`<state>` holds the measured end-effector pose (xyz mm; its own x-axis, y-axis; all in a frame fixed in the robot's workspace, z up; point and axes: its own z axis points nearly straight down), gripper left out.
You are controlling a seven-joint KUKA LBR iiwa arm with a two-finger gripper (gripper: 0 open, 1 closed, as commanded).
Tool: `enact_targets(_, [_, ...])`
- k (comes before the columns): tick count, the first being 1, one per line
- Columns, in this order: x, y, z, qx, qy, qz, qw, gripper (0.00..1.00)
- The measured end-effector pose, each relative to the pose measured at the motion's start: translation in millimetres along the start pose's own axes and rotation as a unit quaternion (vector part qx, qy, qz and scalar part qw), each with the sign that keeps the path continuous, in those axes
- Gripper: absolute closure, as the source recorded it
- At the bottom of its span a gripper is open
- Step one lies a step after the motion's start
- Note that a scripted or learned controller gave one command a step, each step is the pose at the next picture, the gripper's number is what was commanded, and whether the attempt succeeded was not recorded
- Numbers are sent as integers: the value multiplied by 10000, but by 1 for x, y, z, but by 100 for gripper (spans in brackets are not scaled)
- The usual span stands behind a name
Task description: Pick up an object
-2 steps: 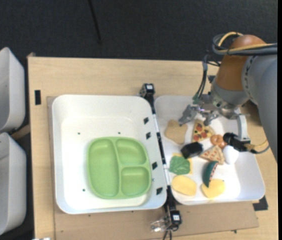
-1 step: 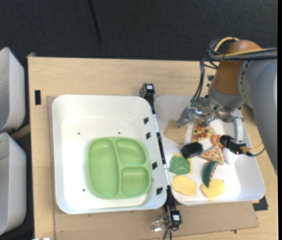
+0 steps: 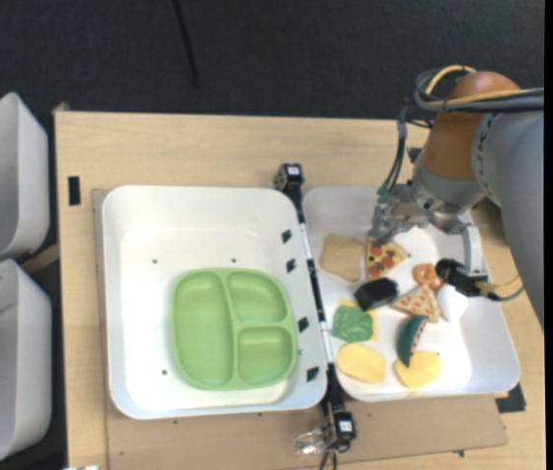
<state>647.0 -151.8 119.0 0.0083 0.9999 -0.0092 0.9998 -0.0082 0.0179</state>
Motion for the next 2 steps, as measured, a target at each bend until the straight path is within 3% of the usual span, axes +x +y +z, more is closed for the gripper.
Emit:
enact_targets(1, [2, 9, -60, 67, 40, -50, 10000, 100])
enact_targets(2, [-3, 3, -120, 65, 36, -38, 10000, 100])
